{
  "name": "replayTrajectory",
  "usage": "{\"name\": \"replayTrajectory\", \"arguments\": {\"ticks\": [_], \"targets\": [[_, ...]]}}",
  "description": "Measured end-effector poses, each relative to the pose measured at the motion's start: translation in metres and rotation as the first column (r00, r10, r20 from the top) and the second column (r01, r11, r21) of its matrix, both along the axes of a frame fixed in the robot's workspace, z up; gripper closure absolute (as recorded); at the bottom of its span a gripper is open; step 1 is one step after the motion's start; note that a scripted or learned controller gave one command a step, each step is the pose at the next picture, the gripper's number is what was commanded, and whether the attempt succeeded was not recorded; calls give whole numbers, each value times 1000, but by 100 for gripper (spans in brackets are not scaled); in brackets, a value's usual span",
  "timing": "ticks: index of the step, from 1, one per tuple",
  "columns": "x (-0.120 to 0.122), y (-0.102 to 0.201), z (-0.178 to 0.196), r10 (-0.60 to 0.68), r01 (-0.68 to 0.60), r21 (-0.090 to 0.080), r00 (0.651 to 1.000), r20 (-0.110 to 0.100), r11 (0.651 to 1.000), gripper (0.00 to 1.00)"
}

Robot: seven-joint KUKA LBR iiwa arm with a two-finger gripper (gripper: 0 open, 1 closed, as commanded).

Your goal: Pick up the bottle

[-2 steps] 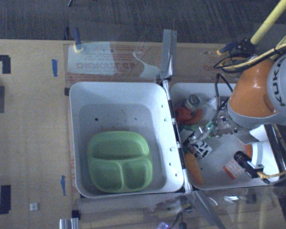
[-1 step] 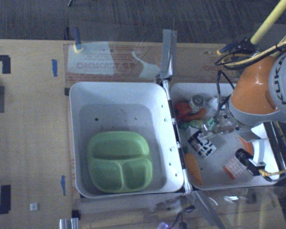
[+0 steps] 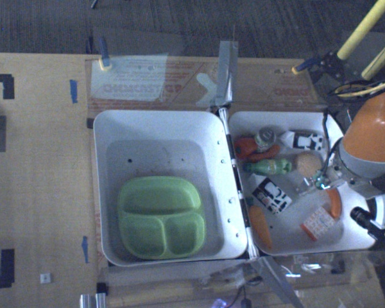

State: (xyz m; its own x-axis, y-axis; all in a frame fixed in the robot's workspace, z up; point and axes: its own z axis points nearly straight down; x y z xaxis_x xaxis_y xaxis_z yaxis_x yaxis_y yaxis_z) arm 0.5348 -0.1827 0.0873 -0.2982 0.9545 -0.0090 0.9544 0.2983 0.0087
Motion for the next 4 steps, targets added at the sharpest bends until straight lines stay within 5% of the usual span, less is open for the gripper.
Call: {"name": "replayTrajectory", "arguments": {"ticks": [1,2,3,4], "targets": [[-47,-40,-1,-67,67,9,998,-6,998,100],[-46,-40,8,-68,68,9,998,-5,998,100],[-44,-27,6,-49,50,30,999,-16,998,0],[-50,9,9,-456,456,6,890,-17,890,0]]}}
